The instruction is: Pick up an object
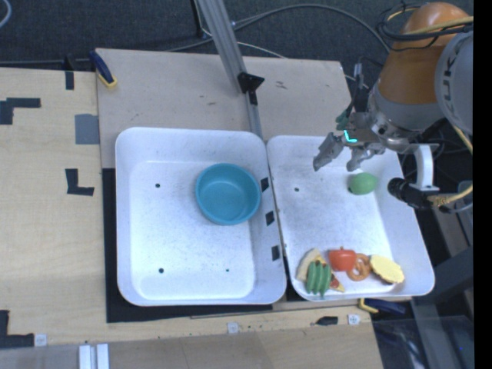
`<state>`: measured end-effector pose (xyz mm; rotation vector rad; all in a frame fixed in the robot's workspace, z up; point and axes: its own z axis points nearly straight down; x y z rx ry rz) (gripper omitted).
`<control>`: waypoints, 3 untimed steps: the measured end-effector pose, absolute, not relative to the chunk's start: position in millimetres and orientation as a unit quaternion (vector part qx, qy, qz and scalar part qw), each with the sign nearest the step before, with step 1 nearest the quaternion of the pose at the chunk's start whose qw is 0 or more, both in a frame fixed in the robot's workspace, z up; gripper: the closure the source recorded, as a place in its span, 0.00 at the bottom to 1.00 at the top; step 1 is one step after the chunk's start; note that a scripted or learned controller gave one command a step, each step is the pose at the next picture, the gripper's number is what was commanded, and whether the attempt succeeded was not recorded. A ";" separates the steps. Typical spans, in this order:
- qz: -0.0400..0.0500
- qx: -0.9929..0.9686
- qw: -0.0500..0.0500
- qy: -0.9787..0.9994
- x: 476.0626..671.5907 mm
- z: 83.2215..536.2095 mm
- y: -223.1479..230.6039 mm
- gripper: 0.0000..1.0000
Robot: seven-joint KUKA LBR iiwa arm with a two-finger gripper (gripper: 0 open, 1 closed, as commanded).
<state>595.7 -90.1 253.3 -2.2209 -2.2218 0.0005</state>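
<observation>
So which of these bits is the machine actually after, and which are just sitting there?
In the job:
- gripper, fingers spread, above the right bin
- green ball close beside it, the likeliest pick

Lying about for now:
- blue bowl in the left bin
- toy foods at the right bin's near edge: green pepper, red piece, yellow piece

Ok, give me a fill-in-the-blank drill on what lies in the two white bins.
1. The round blue bowl sits in the ____ shallow white bin.
2. The small round ____ object lies just below the gripper.
3. The toy foods, among them the red piece, are clustered at the right bin's ____ edge.

Missing words: left; green; near (bottom)
</observation>
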 end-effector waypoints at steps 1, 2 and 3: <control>0.000 -0.707 0.000 -0.707 595.7 253.2 -90.1 0.00; 0.002 -0.707 0.002 -0.707 598.6 207.0 -96.6 0.00; 0.001 -0.707 0.002 -0.707 591.1 159.0 -90.3 0.00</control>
